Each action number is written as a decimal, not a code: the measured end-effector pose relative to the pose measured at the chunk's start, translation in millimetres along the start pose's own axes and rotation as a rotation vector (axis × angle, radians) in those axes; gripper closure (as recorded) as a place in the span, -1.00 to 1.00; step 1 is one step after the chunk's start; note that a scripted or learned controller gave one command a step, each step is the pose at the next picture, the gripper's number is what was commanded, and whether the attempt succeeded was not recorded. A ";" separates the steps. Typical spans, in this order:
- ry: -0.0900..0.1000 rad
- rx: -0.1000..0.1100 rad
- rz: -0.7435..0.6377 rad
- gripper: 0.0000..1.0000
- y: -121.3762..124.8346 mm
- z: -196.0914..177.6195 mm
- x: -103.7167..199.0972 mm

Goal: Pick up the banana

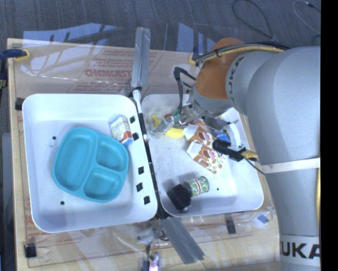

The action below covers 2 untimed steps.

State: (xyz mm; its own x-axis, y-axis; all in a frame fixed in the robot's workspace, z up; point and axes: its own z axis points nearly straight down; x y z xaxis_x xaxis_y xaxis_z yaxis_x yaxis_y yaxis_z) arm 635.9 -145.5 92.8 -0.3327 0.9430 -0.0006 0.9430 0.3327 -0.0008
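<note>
Camera view: two white bins on the surface, arm reaching in from the right.

Right bin [245, 199]: banana [174, 132] near the far edge, beside the pincer [179, 117], whose state I cannot tell; patterned packet [204, 147] mid-bin; black-capped bottle [187, 192] by the near edge. Left bin [36, 168]: blue divided plate [91, 164] at centre; small carton [120, 129] toward the far right corner.

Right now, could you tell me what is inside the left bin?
The left bin holds a blue divided tray and a small carton by its right wall. Whatever lies beneath the tray is covered.
</note>
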 end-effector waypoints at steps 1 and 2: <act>0.000 0.001 -0.004 1.00 0.5 -10.3 0.2; 0.001 0.001 -0.167 1.00 2.5 -20.7 8.1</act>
State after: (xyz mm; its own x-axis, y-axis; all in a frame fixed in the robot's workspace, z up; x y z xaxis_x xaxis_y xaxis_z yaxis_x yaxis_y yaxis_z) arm 635.6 -137.0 113.5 -0.4848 0.8746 0.0006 0.8746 0.4848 -0.0021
